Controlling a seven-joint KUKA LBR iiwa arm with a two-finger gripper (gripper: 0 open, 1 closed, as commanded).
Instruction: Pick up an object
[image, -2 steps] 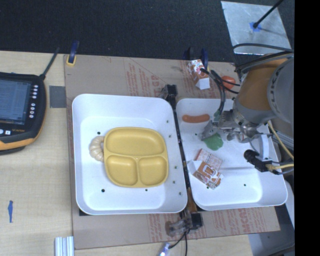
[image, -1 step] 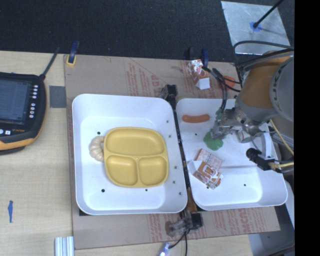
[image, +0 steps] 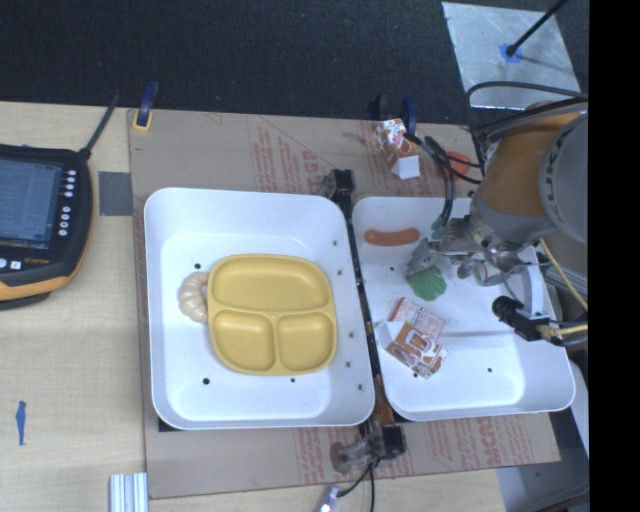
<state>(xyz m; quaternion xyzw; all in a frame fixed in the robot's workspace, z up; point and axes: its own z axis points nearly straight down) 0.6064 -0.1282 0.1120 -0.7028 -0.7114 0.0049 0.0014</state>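
The right bin (image: 500, 385) holds a reddish sausage (image: 392, 237) near its far wall, a green lump (image: 429, 285) in the middle and a brown-and-white snack packet (image: 415, 338) nearer the front. My gripper (image: 441, 260) hangs low over the bin's far middle, just above and to the right of the green lump and right of the sausage. Whether it touches the lump is unclear, since the wrist hides its tips. In the left bin (image: 180, 385) lie a yellow divided plate (image: 272, 312) and a beige, bun-like thing (image: 192, 296) against the plate's left edge.
The grey arm with its orange band (image: 520, 170) covers the right bin's far right corner. A small wrapped packet (image: 391, 134) and a white cube (image: 406, 167) lie on the cardboard behind the bins. A teach pendant (image: 35, 220) rests at the bench's left.
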